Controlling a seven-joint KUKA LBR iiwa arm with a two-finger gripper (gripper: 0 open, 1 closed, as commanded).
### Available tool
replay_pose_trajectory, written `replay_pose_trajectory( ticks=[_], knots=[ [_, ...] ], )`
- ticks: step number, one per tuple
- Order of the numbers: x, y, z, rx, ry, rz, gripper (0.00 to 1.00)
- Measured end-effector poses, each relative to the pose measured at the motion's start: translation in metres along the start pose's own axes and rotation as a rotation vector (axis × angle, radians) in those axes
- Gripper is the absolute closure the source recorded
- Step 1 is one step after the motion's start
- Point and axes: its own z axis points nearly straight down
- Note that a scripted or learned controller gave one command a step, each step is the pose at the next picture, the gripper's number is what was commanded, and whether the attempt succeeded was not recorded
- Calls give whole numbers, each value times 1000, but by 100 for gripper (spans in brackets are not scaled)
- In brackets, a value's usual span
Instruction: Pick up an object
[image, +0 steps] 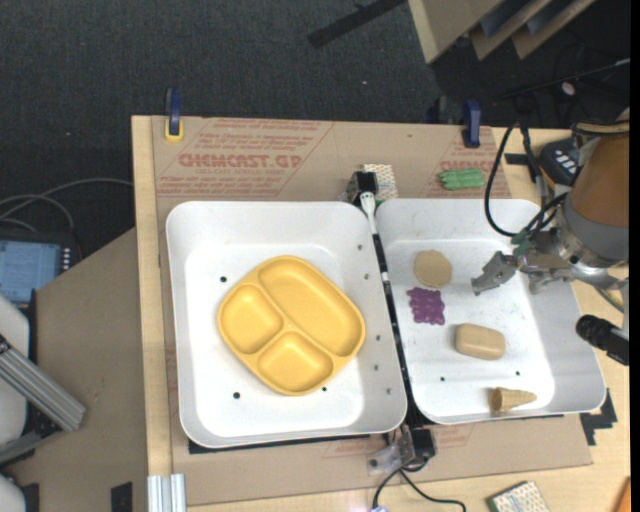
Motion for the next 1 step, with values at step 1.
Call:
replay_pose_trajectory(
  ticks=[1],
  knots=[
    [-8,-33,111,5,1,3,0]
  ],
)
